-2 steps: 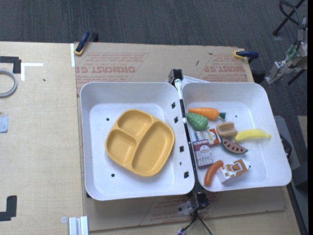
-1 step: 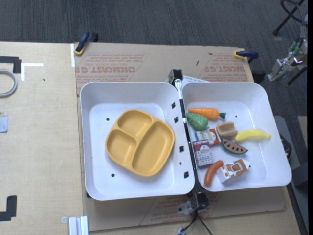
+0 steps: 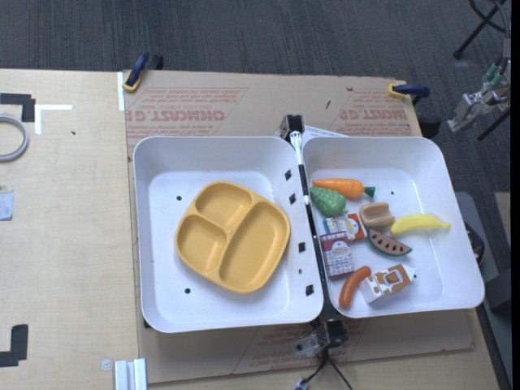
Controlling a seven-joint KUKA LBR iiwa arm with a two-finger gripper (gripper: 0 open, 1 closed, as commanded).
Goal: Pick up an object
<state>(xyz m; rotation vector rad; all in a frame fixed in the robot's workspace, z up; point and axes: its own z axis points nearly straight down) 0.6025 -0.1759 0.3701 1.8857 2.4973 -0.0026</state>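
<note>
The right bin [image 3: 457,218] holds several toy foods. An orange carrot [image 3: 339,188] lies at the top, with a green vegetable [image 3: 328,202] just below it. A brown bun [image 3: 376,214], a yellow banana [image 3: 419,225] and a watermelon slice [image 3: 388,243] sit in the middle. A red and white packet [image 3: 338,255] lies by the bin's left wall. Toward the front are a red sausage [image 3: 354,286] and an orange and white carton [image 3: 387,283]. The left bin [image 3: 151,226] holds a yellow divided plate [image 3: 233,236].
Both bins rest on a cardboard sheet [image 3: 211,108] clamped to the wooden bench [image 3: 57,242]. A clip [image 3: 292,125] joins the bins at the back. Cables and a metal fitting [image 3: 483,100] hang off the bench at the upper right.
</note>
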